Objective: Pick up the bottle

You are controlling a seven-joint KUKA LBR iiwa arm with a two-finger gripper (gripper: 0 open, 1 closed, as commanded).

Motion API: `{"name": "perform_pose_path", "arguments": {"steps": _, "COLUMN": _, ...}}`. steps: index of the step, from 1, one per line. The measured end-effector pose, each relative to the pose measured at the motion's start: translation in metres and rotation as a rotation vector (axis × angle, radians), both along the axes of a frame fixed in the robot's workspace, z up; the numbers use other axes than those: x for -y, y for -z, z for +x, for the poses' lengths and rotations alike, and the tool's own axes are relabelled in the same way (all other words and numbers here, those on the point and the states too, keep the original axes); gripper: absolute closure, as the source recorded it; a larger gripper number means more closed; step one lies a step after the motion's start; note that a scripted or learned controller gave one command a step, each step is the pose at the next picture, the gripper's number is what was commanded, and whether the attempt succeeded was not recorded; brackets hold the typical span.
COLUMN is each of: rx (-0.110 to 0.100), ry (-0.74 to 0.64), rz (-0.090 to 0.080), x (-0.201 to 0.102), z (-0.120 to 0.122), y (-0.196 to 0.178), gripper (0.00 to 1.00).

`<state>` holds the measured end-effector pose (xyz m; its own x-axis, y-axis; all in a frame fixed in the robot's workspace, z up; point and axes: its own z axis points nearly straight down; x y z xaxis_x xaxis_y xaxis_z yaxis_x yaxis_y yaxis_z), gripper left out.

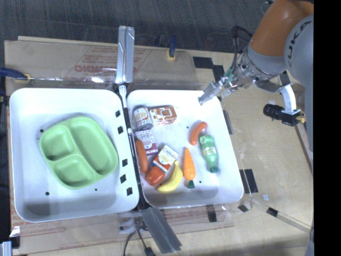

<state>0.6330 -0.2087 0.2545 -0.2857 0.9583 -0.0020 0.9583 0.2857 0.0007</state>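
The end effector [209,95] is hovering over the upper right corner of the right bin [230,181], at the tip of the grey arm [282,31] that is reaching in from the right with its orange band showing above the wrist. Whether its fingers are apart or together cannot be told from this slanted view, and nothing is showing between them.

The bottle [208,153], green with a pale label, is lying on its side on the bin floor below the end effector, well apart from it and close to the bin's right wall. A small sausage [197,132] is lying between the end effector and the bottle, its lower end just beside the bottle's upper end.

Down and to the left of the end effector, a carrot [188,166] is lying just beside the bottle's left side, with a banana [171,182] curling beneath a small carton [166,156]. Further left, a can [141,116] and a brown-and-white box [163,114] are sitting near the bin's upper left wall.

Far to the left of the end effector, the left bin [26,105] is holding a green divided tray [79,152]. Both bins are resting on the table [266,164].
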Motion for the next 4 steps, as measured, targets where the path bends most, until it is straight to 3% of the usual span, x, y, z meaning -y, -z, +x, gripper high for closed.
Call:
{"name": "perform_pose_path", "arguments": {"steps": 1, "rx": -0.005, "ry": 0.015, "rz": 0.002, "x": -0.001, "z": -0.001, "y": 0.114, "gripper": 0.0}}
{"name": "perform_pose_path", "arguments": {"steps": 2, "rx": -0.004, "ry": 0.01, "rz": 0.001, "x": -0.002, "z": 0.0, "y": 0.103, "gripper": 1.0}}
{"name": "perform_pose_path", "arguments": {"steps": 3, "rx": 0.0, "ry": -0.233, "rz": 0.0, "x": 0.0, "z": 0.016, "y": 0.037, "gripper": 1.0}}
{"name": "perform_pose_path", "arguments": {"steps": 4, "rx": 0.0, "ry": -0.631, "rz": -0.002, "x": 0.0, "z": 0.025, "y": 0.01, "gripper": 1.0}}
